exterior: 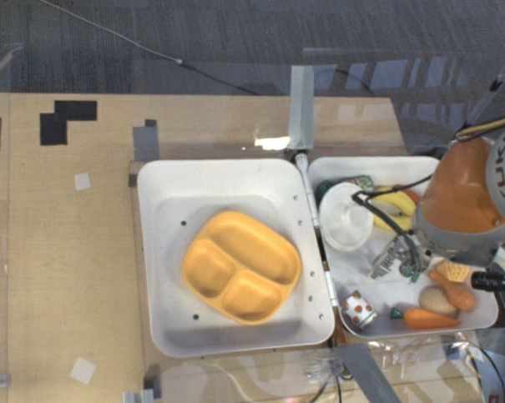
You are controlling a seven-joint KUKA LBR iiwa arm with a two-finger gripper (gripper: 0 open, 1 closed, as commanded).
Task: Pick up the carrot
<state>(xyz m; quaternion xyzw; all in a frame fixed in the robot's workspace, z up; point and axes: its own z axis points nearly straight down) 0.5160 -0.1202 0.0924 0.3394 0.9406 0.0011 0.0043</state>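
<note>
**Asker:** 2 bins on the bench [63, 271], so where does your carrot sit?

**Me:** 1 carrot [430, 318], orange with a green tip, lies flat near the front edge of the right bin [371, 330]. Its green end points toward a small patterned can [360, 308], which is near it but apart. A beige potato-like lump [438, 300] rests just behind it, touching or nearly so; I cannot tell which.

**Asker:** And your claw?

**Me:** My claw [394, 258] hangs over the middle of the right bin, just beside a white cup [348, 216] and behind the carrot. Whether it is wide or narrow I cannot tell; from above the metal parts blur together. Nothing orange sits in it, so I judge I hold nothing.

**Asker:** Which step are you on, then?

**Me:** I would call it the approach. The carrot is untouched on the bin floor and the grasp is not yet made.

**Asker:** What does the next move ask of you?

**Me:** I must shift toward the front of the bin, come over the carrot's middle, turn so I close across its narrow width, and then descend. The potato-like lump crowds 1 side and the bin wall the other, so the room is tight.

**Asker:** And the left bin?

**Me:** It holds 1 yellow divided plate [242, 265], well apart from my work.
</note>
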